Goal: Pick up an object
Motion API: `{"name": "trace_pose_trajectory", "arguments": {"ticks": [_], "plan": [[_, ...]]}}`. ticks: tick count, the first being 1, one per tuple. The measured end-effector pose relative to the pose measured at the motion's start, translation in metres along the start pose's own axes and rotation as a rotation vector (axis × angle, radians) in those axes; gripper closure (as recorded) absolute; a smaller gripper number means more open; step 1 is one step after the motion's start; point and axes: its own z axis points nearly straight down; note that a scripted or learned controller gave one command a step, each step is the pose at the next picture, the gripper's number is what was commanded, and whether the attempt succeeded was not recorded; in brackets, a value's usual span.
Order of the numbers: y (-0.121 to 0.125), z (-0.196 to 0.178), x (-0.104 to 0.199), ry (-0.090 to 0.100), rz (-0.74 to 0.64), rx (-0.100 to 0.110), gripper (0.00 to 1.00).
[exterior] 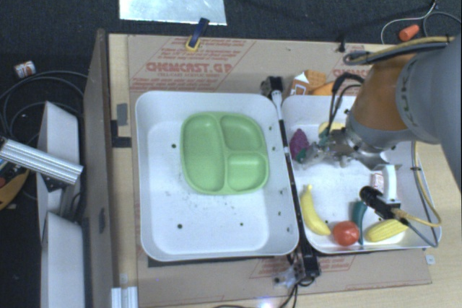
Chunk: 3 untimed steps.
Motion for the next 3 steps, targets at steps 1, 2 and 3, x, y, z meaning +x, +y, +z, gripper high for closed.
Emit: {"name": "trace_pose_trajectory", "arguments": {"ticks": [1,2,3], "plan": [[0.04,0.01,0.005,-0.003,0.003,-0.005,0.0],[0.098,0.008,-0.002,-0.004,0.003,-0.008,0.0],[0.08,0.01,0.001,-0.003,0.009,0.0,0.0]]}}
